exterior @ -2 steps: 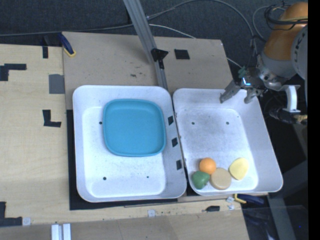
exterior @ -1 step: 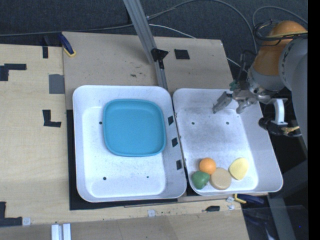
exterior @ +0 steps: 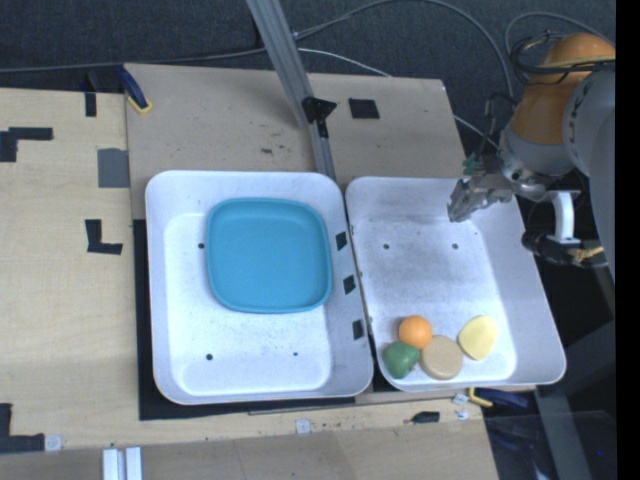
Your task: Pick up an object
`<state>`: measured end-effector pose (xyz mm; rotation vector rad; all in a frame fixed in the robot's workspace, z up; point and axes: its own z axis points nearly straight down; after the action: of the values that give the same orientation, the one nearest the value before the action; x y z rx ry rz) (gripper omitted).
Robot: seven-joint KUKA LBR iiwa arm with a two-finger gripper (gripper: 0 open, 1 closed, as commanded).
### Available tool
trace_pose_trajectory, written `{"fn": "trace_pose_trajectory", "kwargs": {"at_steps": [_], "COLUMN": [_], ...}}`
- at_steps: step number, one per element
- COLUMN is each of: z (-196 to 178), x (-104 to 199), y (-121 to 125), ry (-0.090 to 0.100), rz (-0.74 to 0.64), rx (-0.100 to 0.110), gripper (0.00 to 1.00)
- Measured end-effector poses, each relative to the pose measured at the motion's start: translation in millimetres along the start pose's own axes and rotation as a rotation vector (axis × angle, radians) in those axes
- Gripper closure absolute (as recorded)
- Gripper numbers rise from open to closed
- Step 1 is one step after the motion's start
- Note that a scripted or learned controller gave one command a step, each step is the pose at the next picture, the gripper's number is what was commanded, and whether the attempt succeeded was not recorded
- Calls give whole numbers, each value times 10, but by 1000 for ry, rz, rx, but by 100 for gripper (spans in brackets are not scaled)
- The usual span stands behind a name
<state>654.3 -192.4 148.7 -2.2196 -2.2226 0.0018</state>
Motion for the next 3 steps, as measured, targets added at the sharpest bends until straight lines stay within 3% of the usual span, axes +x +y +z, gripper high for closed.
{"fn": "trace_pose_trajectory", "kwargs": {"at_steps": [2, 3], "z": [-1100, -1005], "x": [-73, 406], "y": [-12, 60], "ry": [0, 0], "rz": [1, 0], "rx": [-4, 0], "gripper": [100, 100]}}
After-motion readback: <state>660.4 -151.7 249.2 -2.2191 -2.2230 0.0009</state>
